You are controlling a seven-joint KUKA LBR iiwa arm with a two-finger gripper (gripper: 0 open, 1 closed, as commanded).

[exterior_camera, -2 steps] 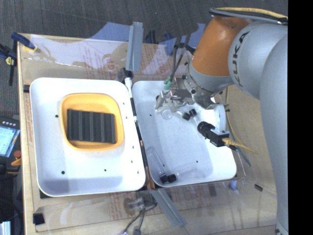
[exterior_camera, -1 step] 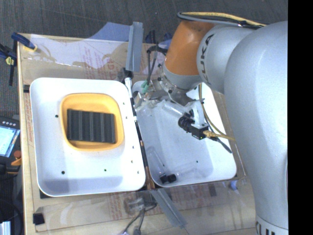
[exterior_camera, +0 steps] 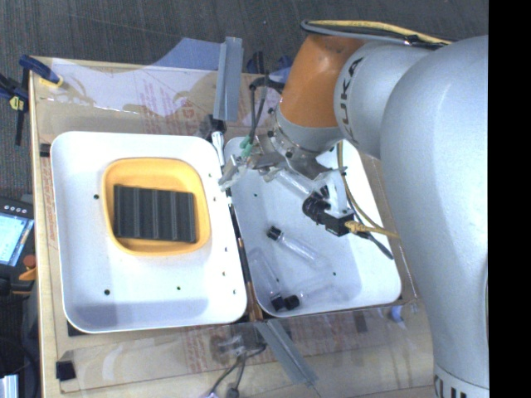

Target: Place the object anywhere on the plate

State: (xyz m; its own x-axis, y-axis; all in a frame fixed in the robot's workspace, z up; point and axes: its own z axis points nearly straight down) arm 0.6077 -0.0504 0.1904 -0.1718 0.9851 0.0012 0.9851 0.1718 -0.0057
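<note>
A yellow plate [exterior_camera: 154, 171] lies in the left white bin [exterior_camera: 124, 305] and carries a dark ridged block [exterior_camera: 155, 214] in its middle. The right white bin [exterior_camera: 373, 284] holds small clear tubes with black caps: one [exterior_camera: 288, 242] near the centre and one [exterior_camera: 284, 302] by the front wall. My gripper [exterior_camera: 239, 164] hangs over the far left corner of the right bin, close to the divide between the bins. The wrist hides most of it. A small green piece [exterior_camera: 246, 145] shows beside it.
The large grey arm and its orange band [exterior_camera: 319, 81] cover the right bin's far and right side. Cables and a black connector [exterior_camera: 325, 214] hang under the wrist. A metal bar [exterior_camera: 227, 77] stands behind the bins. Cardboard [exterior_camera: 124, 89] lines the bench.
</note>
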